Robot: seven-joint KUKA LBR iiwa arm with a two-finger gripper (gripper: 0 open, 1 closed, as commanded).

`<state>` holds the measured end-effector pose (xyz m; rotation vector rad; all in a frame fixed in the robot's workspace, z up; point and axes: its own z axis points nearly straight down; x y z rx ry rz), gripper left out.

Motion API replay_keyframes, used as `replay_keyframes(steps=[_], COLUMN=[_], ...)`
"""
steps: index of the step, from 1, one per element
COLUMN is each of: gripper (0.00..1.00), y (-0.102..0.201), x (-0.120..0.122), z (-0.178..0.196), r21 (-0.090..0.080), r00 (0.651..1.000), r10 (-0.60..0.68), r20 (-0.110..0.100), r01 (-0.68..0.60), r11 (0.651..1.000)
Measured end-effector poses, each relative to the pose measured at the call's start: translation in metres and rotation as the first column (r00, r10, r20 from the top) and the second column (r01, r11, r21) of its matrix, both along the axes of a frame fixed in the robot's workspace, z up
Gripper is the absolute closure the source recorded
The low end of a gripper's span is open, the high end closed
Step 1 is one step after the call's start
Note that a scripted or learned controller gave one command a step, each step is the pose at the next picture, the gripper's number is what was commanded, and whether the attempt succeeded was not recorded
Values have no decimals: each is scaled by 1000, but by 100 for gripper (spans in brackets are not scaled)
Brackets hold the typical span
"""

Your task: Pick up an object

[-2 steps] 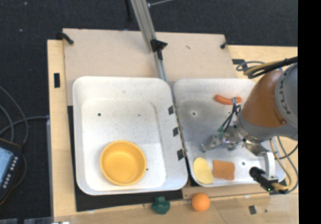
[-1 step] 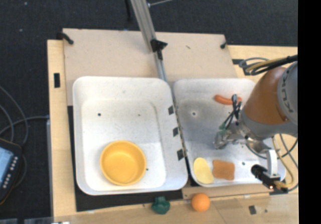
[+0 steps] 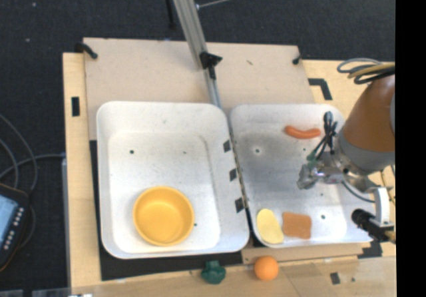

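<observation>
In the right bin point(image 3: 266, 122) lie an orange sausage-shaped toy point(image 3: 302, 132) near the far side, a pale yellow oval piece point(image 3: 269, 226) and an orange-brown flat slab point(image 3: 297, 225) at the near edge. The gripper point(image 3: 307, 176) hangs over the right part of this bin, below the sausage and above the slab, touching neither as far as I can see. I see nothing between its tips. A yellow bowl point(image 3: 163, 214) sits in the near part of the left bin point(image 3: 133, 129).
An orange ball point(image 3: 266, 268) and a small green object point(image 3: 213, 272) lie on the bench in front of the bins. A metal pole point(image 3: 190, 22) slants up from between the bins at the back. The arm's orange band point(image 3: 371, 119) looms at the right.
</observation>
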<state>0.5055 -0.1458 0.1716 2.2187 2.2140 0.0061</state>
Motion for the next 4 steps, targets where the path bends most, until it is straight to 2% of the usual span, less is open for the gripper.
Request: replay_keyframes(steps=[1, 2, 4], gripper=[100, 100, 100], y=[0, -2, 108], x=[-6, -4, 29], z=[49, 82, 95], r21=[0, 0, 4], r00=[1000, 1000, 1000], r10=[5, 6, 11], r20=[0, -1, -5], r01=[-5, -6, -11], r11=[1000, 1000, 1000])
